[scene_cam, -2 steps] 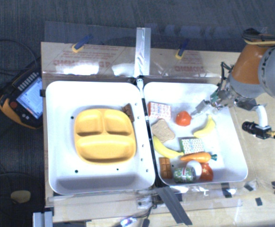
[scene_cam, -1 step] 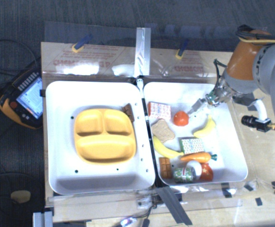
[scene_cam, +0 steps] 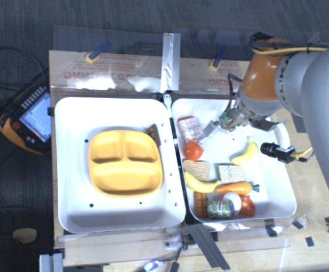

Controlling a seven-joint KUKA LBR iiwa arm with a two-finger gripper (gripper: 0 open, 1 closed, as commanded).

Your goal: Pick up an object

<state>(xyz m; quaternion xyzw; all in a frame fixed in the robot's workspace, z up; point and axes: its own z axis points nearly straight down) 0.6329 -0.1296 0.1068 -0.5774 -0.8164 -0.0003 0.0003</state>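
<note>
The arm enters from the right, with its orange band above the far right corner of the right bin. The gripper points down and to the left into the far part of that bin, beside a clear-wrapped packet with a red and white label. Whether the gripper is wide, narrow or holding anything cannot be told at this resolution.

The task's candidate objects all lie in the right bin:
- A red tomato-like piece lies just near of the wrapped packet, against the bin's left wall.
- A slice of bread lies nearer still, touching a yellow banana that curves along its near edge.
- A small white and green carton lies right of the bread.
- An orange carrot with a green top lies just near of the carton.
- A green-labelled can lies on its side at the near edge, with a red and white item touching it on the right.
- A second, smaller banana lies apart from the cluster, toward the bin's right side.

The left bin holds a yellow compartment tray at its centre. A small brown item touches the tray's far right corner.

A handheld pendant with a lit screen lies on the floor left of the bench.
</note>
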